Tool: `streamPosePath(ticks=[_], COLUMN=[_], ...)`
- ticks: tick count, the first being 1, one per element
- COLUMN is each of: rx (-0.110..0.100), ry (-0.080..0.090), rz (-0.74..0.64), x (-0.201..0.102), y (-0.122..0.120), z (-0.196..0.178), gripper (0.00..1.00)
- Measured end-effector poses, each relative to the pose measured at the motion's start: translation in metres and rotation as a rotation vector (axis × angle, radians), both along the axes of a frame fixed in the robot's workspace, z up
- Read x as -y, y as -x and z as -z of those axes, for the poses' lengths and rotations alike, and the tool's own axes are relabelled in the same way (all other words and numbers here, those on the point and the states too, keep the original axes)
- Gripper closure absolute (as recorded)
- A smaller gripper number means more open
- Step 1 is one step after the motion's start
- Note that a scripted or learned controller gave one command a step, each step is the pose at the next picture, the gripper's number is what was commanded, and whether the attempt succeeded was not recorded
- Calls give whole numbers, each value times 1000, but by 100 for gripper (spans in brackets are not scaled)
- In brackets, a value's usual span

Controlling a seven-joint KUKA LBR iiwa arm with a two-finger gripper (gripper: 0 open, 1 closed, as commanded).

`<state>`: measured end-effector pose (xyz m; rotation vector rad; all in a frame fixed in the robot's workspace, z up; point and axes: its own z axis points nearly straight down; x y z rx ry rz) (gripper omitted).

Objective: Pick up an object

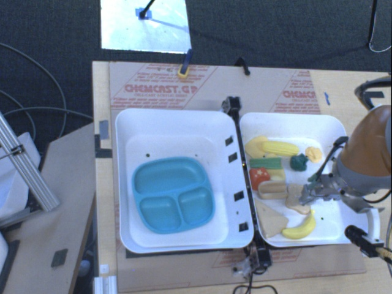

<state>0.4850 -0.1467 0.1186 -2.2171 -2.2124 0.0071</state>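
The metal two-finger claw [304, 196], its grip state impossible to tell, hangs above a beige toy slice [298, 204], a curved yellow plastic banana [301, 226] lying crosswise just below.

Plastic pretty much everywhere here
Glossy white bins [177, 118], smooth matt blue tray [173, 195], shiny toy banana [300, 228], printed cardboard sheet [160, 86] underneath, dark carpet [49, 17].

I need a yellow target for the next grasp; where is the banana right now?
The banana lies at the near edge of the right bin, just below the gripper and the beige block.
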Motion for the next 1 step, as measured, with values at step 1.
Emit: streamPosePath(ticks=[1], rx=[14], ry=[4], rz=[-5], x=[0], y=[-6], z=[-17], gripper=[100])
